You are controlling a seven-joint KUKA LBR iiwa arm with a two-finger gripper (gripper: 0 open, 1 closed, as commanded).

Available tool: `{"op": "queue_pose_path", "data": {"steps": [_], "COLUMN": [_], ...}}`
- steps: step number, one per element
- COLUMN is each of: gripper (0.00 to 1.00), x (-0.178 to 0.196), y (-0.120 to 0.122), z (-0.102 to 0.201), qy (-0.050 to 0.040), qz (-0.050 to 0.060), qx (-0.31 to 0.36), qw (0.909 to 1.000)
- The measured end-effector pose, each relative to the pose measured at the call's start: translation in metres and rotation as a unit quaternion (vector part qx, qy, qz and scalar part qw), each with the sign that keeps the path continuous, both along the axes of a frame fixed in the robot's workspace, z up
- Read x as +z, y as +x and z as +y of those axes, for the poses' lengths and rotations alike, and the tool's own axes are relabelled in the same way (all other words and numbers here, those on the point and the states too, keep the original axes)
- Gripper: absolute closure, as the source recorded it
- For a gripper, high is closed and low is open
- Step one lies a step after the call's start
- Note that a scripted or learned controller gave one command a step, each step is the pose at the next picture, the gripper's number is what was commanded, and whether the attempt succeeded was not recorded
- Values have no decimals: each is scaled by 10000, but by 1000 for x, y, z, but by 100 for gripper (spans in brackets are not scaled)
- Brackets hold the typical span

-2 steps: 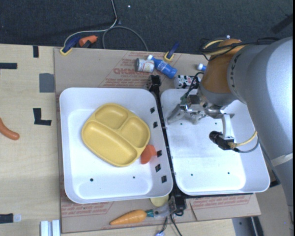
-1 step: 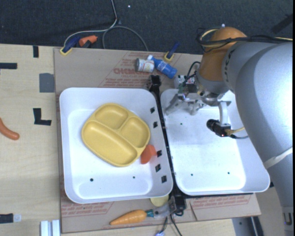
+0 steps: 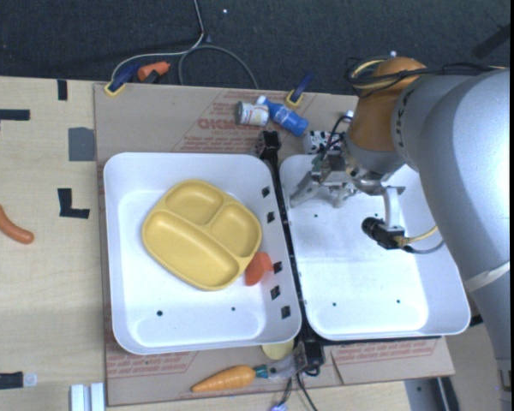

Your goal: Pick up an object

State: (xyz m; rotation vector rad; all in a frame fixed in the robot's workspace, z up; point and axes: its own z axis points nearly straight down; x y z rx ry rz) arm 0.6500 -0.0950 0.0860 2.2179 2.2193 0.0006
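We're looking down on two white bins sitting side by side on a cardboard sheet (image 3: 343, 368). The left bin (image 3: 128, 315) has a yellow divided plate (image 3: 201, 233) lying flat in it, and a small orange-red piece (image 3: 258, 269) sits right against the plate's lower right edge, close to the wall between the bins. Those two are the only things we can see in a bin that could be picked up.

The arm (image 3: 450, 135) comes in from the right, big grey body with the orange band (image 3: 379, 114) above the wrist, and its gripper (image 3: 325, 182) is down at the top left corner of the right bin (image 3: 368, 315), near the divider. Honestly we can't tell how the gripper is set from this angle, it's just a jumble of metal and wires there, and we don't see anything caught in it.

Outside the bins: a carrot (image 3: 225, 378) lies on the cardboard below the left bin, a sausage (image 3: 11, 223) sits far out on the left of the bench, and a blue and white bottle (image 3: 272, 114) lies on its side above the bins.
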Motion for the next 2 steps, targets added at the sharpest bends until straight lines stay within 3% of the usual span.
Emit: {"op": "queue_pose_path", "data": {"steps": [1, 2], "gripper": [0, 0], "x": [0, 0], "y": [20, 19], "z": [-18, -3], "qy": [15, 2], "qz": [2, 8], "qx": [5, 6], "qw": [10000, 10000]}}
